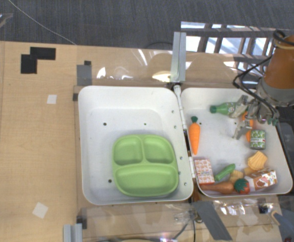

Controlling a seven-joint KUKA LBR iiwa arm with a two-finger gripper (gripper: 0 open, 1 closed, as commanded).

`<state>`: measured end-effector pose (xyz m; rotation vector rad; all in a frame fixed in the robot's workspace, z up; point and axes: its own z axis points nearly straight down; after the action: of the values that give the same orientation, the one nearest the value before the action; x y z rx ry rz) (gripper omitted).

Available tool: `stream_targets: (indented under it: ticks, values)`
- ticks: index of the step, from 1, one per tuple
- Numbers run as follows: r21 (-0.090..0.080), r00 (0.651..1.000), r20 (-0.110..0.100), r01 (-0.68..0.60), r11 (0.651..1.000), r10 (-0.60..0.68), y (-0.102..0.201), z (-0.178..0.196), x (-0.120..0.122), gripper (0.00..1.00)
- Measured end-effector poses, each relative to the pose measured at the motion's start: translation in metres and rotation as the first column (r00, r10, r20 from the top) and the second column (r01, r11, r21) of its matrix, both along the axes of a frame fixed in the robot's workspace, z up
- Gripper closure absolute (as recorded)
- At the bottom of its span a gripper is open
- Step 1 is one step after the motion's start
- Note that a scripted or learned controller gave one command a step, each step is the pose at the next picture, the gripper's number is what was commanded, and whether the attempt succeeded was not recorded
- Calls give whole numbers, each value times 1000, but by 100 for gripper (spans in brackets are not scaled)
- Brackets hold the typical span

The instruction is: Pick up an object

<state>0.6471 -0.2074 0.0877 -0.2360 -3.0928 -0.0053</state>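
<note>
gripper [243, 126] above right bin [215, 96], just left of green can [258, 139] | grip state: cannot tell | carrot [194, 137] left of gripper | green bottle [226, 108] up-left of gripper

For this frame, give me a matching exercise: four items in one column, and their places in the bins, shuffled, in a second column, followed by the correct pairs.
Items:
1. green divided plate
2. carrot
3. green bottle
4. gripper

Places:
A. lying at the far end of the right bin
B. in the left bin
C. in the right bin, beside the divider between the bins
D. over the right bin, near the small green can

Pairs: 1-B, 2-C, 3-A, 4-D
</note>
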Motion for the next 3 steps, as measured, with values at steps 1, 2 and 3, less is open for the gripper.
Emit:
stream_targets:
  ticks: [1, 2, 3]
  values:
    - [2, 1000, -9, 13, 1000, -13, 0, 0, 2, 0]
    - [2, 998, -6, 66, 998, -66, 1, 0, 0, 0]
    - [1, 1000, -8, 11, 1000, -11, 0, 0, 2, 0]
